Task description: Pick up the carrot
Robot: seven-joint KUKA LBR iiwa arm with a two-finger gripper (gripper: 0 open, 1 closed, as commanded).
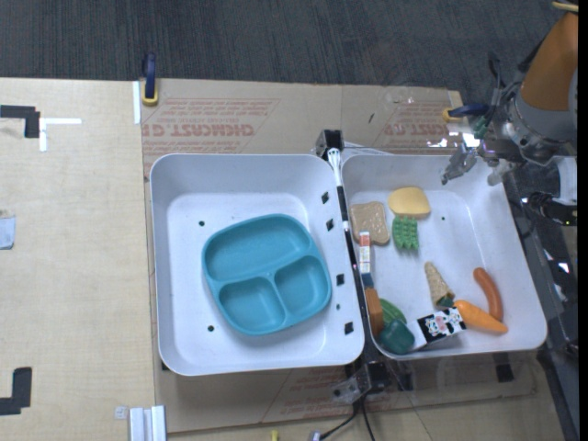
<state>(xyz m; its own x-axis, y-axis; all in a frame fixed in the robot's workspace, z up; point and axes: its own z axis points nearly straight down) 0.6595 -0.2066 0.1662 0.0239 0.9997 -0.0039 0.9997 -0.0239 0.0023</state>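
Note:
The carrot (480,317) is orange and tapered. It lies in the right bin (514,246) near the front right corner, next to a black and white carton (441,325). A red-orange sausage (488,291) lies just behind it. My gripper (475,169) hangs over the bin's far right corner, well behind the carrot. It is open, with nothing between its fingers (454,170).
The right bin also holds a yellow chip (409,202), a toast slice (370,220), a green ridged piece (405,233), a cone (437,283) and green items (395,329) at the front left. A blue divided plate (266,274) sits in the left bin (175,246).

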